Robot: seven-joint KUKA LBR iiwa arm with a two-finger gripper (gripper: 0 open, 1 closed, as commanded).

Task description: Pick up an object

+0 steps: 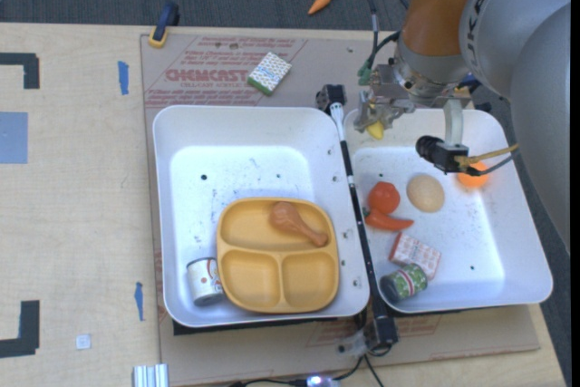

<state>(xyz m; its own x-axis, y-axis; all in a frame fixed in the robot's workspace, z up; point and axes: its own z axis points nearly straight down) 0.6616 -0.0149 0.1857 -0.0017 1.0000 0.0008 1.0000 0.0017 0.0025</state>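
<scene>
Small yellow object [374, 132] is seen tucked into the far left corner of the right bin [526, 272], right up against the divider side, and it's sat directly under the gripper [372, 113], touching it or as good as. Whether it's actually pinched can't be told from this angle tbh, and whether the gripper is spread or pressed together can't be made out either, since the tip is buried in wrist hardware and cables. The rest of the right bin's stuff is found nearer the camera and well apart from the gripper: a red tomato-looking thing [384, 195] with a red pepper piece [388, 220] just beside it, a beige egg-shaped item [426, 192], an orange ball [472, 178] by the right wall, a small patterned packet [417, 254] and a green can [405, 282] lying on its side at the near edge. In the left bin [181, 149], a yellow divided plate [272, 272] is laid flat with a tan drumstick-shaped piece [297, 223] resting in its top compartment, and a small can [205, 280] is wedged just beside the plate's left edge. Outside the bins, a green and white box [269, 72] is left on the cardboard sheet [208, 77], and a little carrot [319, 3] is spotted on the dark floor behind.
</scene>
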